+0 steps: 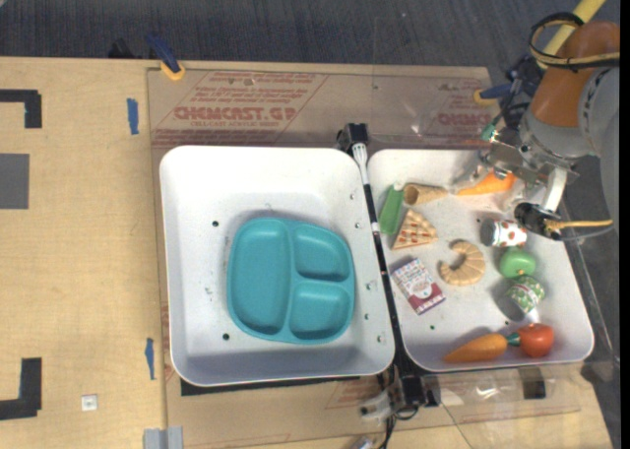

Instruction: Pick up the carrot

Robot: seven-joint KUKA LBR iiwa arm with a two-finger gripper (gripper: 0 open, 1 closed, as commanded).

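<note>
An orange carrot (pixel 477 348) with a green stub lies along the front edge of the right bin (pixel 581 334), touching a red tomato (pixel 536 340). A second, smaller orange piece (pixel 489 183) lies at the back of that bin. My gripper (pixel 519 181) hangs over the back right corner, right beside this small orange piece and far from the carrot at the front. The grey arm with its orange band (pixel 566 83) comes in from the upper right.
The right bin also holds a green pickle (pixel 392 208), a cone (pixel 424 193), a waffle wedge (pixel 414 230), a croissant (pixel 463 263), a small packet (pixel 416 283), a green apple (pixel 518 263) and a white-red can (pixel 506 233). A teal divided plate (pixel 291 280) sits in the left bin (pixel 187 240).
</note>
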